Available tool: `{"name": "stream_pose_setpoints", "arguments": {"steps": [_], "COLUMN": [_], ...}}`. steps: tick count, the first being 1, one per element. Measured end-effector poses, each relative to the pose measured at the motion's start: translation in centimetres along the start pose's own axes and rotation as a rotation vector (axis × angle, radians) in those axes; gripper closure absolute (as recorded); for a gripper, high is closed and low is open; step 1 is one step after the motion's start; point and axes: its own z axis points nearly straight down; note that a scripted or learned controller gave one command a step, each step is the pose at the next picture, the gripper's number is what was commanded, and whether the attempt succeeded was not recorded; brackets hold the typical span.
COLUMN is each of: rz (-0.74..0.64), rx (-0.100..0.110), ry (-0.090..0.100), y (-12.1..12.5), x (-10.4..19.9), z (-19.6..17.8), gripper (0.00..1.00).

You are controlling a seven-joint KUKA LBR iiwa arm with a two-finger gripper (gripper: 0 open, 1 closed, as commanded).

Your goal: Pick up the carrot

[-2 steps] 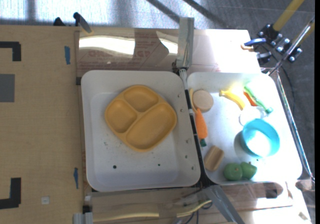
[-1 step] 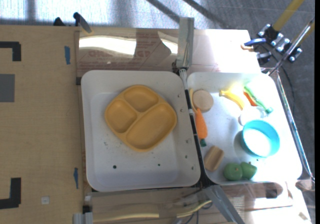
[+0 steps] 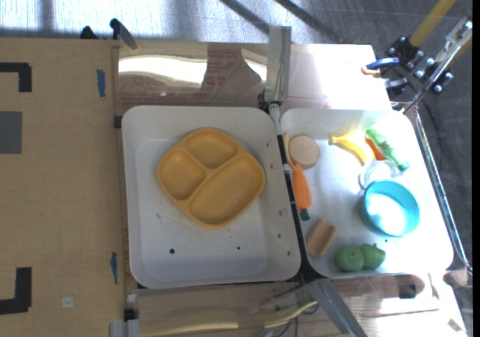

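The carrot (image 3: 301, 187) is orange with a small green stub at its near end. It lies lengthwise in the right bin (image 3: 426, 178), close against that bin's left wall. A round tan disc (image 3: 304, 150) sits just beyond its far end, and a tan bread piece (image 3: 320, 237) lies just past its near end.
The right bin also holds a banana (image 3: 351, 147), a red and green vegetable (image 3: 383, 148), a white cup (image 3: 377, 172), a blue bowl (image 3: 389, 208) and a green fruit (image 3: 359, 257). A yellow divided plate (image 3: 211, 176) sits in the left bin (image 3: 139, 200). A yellow pole with clamps (image 3: 420, 50) stands at the top right.
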Motion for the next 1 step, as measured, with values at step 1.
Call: {"name": "stream_pose_setpoints", "arguments": {"steps": [1], "rz": [-0.253], "rx": [0.013], "ry": [-0.002], "y": [-0.01], "x": [-0.04], "z": [-1.28], "gripper": [0.00]}}
